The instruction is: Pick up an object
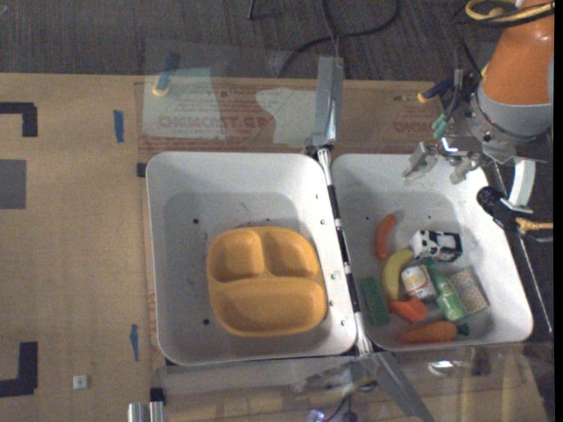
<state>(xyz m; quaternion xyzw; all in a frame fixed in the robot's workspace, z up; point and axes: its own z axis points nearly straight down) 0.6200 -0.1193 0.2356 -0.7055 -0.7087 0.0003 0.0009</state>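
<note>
Nothing is picked up yet, as far as the view shows. The gripper (437, 162) hangs above the far right corner of the right bin (369, 176), its two fingers spread apart with nothing between them, well clear of the objects below. The whole of the descent, the closing and the lift looks still to come.

The objects lie clustered in the near half of the right bin: an orange carrot-like piece (385, 236) nearest the gripper, its long axis running near to far with a slight lean; a yellow banana (396, 273) just beside it on the near side, curved, with its axis also roughly near to far; a black-and-white toy cow (437, 244) to their right, lying lengthwise left to right; and a small pile of packets and a second orange piece (430, 331) nearer still, that one lying left to right.

The left bin (167, 236) holds an orange divided tray (265, 280). Both bins sit on the cardboard-covered worktop (70, 262).
</note>
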